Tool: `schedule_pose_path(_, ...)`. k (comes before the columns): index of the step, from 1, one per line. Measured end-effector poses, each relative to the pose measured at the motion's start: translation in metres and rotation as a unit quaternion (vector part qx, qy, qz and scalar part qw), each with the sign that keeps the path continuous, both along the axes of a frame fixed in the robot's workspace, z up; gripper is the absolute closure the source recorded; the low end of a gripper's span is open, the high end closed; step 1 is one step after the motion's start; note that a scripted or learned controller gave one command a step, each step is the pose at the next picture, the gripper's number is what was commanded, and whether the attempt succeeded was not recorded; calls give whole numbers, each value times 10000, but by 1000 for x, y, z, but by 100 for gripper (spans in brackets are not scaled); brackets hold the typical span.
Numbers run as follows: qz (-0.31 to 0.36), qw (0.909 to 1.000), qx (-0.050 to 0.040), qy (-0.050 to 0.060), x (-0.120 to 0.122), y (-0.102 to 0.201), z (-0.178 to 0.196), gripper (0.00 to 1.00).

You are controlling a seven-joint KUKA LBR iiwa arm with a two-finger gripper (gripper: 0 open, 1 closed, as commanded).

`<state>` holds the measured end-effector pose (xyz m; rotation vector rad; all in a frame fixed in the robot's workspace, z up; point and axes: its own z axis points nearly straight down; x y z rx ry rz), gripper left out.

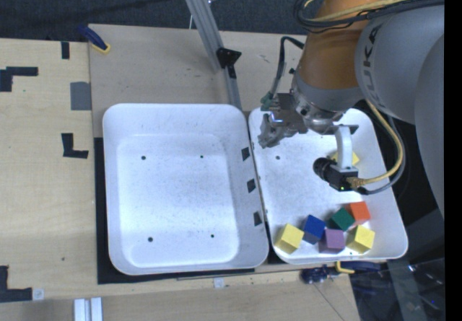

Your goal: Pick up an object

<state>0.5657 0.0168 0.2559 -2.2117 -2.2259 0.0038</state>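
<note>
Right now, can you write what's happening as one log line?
gripper: above right bin, top left | blocks: bunched at bin's near end, untouched

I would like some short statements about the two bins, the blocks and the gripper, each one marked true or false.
1. The coloured blocks lie in the right bin. True.
2. The blocks sit at the far end of that bin. False: they cluster at its near end, with the blue block between the yellow block and the purple block.
3. The gripper is above the right bin's far left corner. True.
4. The gripper is touching the orange block. False: it is well apart from every block.
5. There is a green block beside the orange one. True.
</note>
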Motion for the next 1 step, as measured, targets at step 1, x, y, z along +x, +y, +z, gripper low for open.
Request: schedule_pose_path(1, 0, 10000, -4, 1, 5, 48, -19, 100)
